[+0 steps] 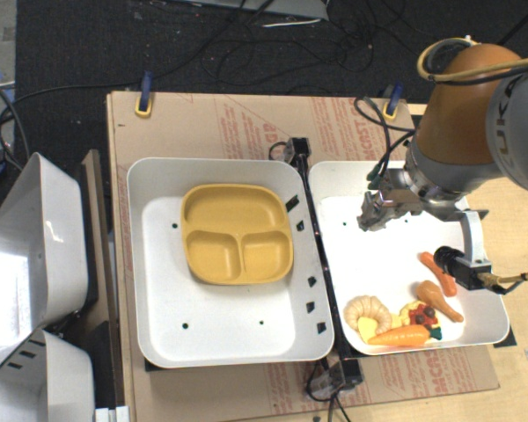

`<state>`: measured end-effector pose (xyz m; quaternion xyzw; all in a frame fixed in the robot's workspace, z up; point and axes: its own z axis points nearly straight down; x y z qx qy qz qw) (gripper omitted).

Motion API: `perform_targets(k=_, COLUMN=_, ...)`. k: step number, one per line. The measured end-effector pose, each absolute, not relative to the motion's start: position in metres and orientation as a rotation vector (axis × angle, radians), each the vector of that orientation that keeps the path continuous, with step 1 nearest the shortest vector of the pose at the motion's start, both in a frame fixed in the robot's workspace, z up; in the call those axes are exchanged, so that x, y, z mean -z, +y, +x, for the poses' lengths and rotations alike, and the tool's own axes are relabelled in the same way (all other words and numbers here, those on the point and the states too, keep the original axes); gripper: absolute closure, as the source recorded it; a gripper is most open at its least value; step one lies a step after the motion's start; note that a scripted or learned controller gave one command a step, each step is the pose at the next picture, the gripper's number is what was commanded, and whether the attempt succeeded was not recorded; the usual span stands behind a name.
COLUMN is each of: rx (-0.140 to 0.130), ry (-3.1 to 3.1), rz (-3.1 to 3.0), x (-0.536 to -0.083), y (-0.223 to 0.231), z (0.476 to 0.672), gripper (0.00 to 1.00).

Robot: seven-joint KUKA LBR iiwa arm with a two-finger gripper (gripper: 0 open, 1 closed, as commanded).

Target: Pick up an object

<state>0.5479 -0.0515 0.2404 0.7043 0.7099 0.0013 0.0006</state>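
Bins: two, white, side by side.
Left bin (158,319): one yellow plate (238,234), three compartments, flat on floor.
Right bin (356,266): one toy food cluster (414,316) in near right corner. Contents: one carrot (401,335), one pale ridged piece (366,308), perhaps three orange pieces; overlap blurs count.
My gripper (374,216): over right bin's far left part, well apart from cluster, bare bin floor between.
My grip state: cannot tell.
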Motion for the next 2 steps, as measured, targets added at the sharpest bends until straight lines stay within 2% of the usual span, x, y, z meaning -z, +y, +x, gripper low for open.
perform_targets(k=1, rx=0.000, ry=2.232, rz=2.214, x=-0.228, y=0.000, z=0.554, gripper=1.00)
perform_targets(k=2, rx=-0.002, ry=2.231, rz=2.212, x=-0.219, y=0.054, z=0.569, gripper=1.00)
